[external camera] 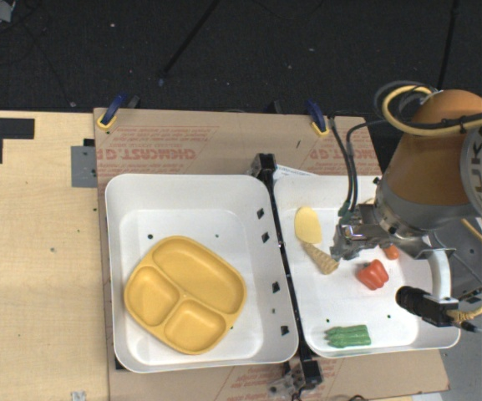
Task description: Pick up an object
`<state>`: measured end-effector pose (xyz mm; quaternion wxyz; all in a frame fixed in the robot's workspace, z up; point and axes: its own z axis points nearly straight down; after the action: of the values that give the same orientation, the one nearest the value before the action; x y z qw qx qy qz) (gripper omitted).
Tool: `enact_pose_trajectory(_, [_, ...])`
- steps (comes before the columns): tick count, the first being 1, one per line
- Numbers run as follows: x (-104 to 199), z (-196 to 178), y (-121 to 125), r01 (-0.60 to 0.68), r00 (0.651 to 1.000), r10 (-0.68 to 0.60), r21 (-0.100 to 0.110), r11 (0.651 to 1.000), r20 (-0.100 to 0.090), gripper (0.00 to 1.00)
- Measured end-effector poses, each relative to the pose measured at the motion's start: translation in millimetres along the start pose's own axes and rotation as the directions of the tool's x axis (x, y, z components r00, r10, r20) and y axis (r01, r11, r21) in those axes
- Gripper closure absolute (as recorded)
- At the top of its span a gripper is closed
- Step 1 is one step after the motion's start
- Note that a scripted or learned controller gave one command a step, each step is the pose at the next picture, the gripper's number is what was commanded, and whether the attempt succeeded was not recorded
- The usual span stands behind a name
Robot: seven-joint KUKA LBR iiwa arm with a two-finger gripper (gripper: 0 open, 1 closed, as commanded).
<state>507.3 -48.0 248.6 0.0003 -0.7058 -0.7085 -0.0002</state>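
Camera view, bench seen from above at a slant.

Left bin (119, 224): shallow, white, rounded corners. Contains one yellow divided plate (185, 293) with three compartments, lying flat toward the bin's near left corner, its long axis running from the far left toward the near right.

Right bin (408, 328): shallow, white, touching the left bin along a black divider strip. Contents, four items:

- Yellow object (308, 224), smooth and rounded, near the bin's left edge, about midway between far and near edges. Long axis roughly far to near.
- Tan cone (322, 258), ridged like a wafer, just beside and nearward of the yellow object. Long axis slanted, narrow end toward the far left, wide end toward the near right, beneath the gripper.
- Red object (373, 275), pepper-like, around the bin's centre, just nearward and rightward of the gripper, apart from the cone.
- Green object (347, 336), elongated and bumpy, lying along the bin's near edge. Long axis parallel to that edge, left to right.

Arm (433, 161): grey body with orange band, entering from the right, hanging over the right bin's right half. Black cables loop at its top.

Gripper (351, 239): metal, lowered over the centre of the right bin, close to the wide end of the tan cone and just left of the red object. Whether it is released or clenched cannot be told; nothing is visibly lifted off the bin floor.

Bench: brown cardboard sheet (190, 140) under both bins, clipped at its far edge with blue-and-yellow clamps (114, 114).
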Motion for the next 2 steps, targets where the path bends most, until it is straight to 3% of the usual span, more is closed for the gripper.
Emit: enact_pose_trajectory(2, [95,8,36,-0.001,1.0,0.001,0.0,1.0,0.001,1.0])
